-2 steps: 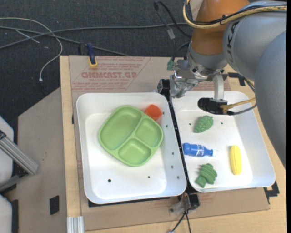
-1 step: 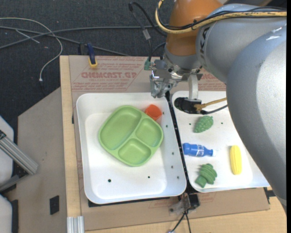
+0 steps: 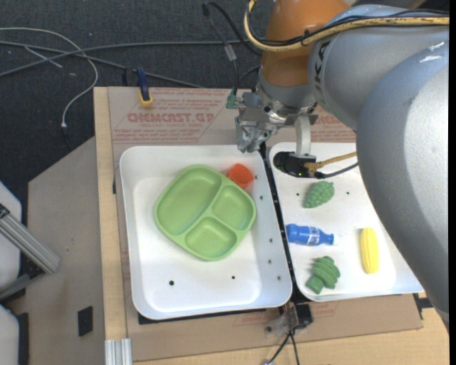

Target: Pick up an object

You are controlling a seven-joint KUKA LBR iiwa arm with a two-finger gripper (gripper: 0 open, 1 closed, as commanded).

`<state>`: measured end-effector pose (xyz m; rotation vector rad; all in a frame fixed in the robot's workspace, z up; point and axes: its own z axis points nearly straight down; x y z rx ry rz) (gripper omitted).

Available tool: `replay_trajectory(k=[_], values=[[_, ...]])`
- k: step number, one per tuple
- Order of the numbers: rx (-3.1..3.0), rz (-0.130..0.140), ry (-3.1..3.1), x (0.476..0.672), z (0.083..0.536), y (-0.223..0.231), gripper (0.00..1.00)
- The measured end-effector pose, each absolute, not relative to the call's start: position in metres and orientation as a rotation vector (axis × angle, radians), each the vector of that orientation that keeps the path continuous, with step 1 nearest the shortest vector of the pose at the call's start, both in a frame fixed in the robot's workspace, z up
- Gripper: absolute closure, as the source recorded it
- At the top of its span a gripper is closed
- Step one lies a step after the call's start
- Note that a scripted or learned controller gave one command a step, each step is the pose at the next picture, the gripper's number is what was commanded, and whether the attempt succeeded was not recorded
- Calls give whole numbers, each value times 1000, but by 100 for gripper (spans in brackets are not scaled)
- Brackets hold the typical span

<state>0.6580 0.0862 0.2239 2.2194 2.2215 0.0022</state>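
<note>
The small orange rounded plastic object point(image 3: 241, 175), wedged against the far rim of the green three-compartment plate point(image 3: 205, 212) in the left white bin point(image 3: 142, 285), sits just below my hand point(image 3: 251, 137), whose grip I cannot tell, so I should descend straight, clear of the plate's rim.

You see a bulky arm point(image 3: 399, 85) with smooth, rounded grey casing and a glossy orange band point(image 3: 296, 21) above the wrist. Black and yellow cables loop around that band. Below it sits a small end effector point(image 3: 251, 142) of dull grey metal.
</note>
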Motion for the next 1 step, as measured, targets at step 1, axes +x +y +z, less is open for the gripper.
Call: replay_trajectory(k=[1], values=[[2220,1,2221,658,224,86,0]])
